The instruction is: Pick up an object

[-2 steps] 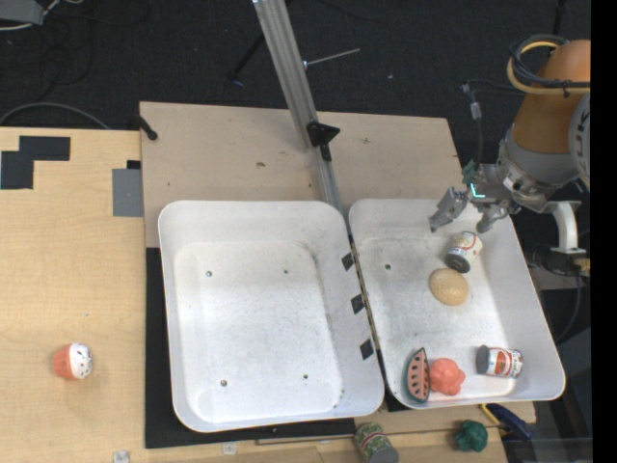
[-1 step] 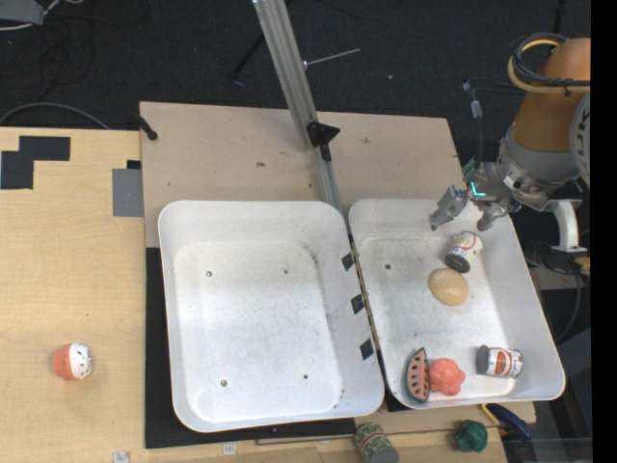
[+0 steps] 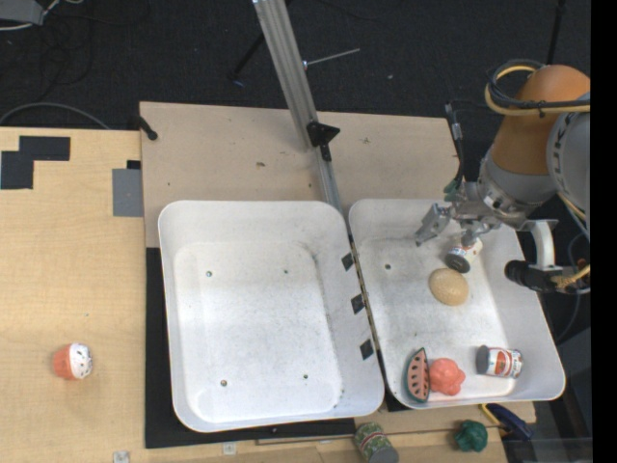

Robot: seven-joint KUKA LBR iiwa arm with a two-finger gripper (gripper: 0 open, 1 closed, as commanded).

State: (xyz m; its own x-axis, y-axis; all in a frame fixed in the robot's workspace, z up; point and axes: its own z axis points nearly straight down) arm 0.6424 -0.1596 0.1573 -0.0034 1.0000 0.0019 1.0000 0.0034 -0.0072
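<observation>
One gripper [image 3: 461, 244], hanging from the grey arm [image 3: 525, 157] with its orange band, sits low over the right bin [image 3: 386, 222], toward that bin's far edge. I read its fingers as spread apart, released, with nothing between them; a small white-and-dark piece just under the wrist looks like part of the tool, though I cannot tell for sure.

Nearest thing to the gripper is a tan, rounded lump [image 3: 448, 286], just beside it on the side toward the bin's near edge and resting on the bin floor. I take this as the likeliest pick.

Further out, along the near edge of the right bin, lie a watermelon-slice toy [image 3: 417, 374], a pink figure [image 3: 445, 375] touching it, and a red-and-white can [image 3: 499, 362] on its side by the near right corner.

Left bin [image 3: 255, 316] lies alongside, edge to edge with the right one.

On the counter [image 3: 67, 258], well apart near its left edge, rests a small red-and-white ball [image 3: 73, 362]. A green object [image 3: 471, 436] and a dark canister [image 3: 369, 442] sit past the bins' near edge.

Progress, as I judge it: approach made, no grasp yet. Descent onto an object, closure, and lift are all left.
</observation>
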